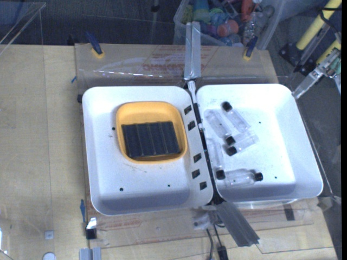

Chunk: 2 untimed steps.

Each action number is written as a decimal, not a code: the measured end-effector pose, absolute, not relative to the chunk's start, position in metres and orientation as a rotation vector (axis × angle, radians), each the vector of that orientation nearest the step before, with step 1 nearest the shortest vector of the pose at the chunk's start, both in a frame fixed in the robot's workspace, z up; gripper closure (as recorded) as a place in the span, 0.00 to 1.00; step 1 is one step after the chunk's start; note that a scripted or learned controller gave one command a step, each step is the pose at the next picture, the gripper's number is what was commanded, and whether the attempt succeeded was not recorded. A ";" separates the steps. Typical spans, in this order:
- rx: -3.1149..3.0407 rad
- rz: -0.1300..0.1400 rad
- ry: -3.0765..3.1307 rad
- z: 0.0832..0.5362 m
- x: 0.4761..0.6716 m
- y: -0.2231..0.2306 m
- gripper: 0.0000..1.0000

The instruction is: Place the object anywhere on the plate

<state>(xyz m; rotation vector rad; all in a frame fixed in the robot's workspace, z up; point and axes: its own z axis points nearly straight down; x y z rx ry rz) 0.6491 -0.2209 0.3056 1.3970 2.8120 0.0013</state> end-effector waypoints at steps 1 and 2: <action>1.346 0.001 2.837 0.325 0.632 -0.221 0.00; 1.293 0.001 2.856 0.337 0.626 -0.221 0.00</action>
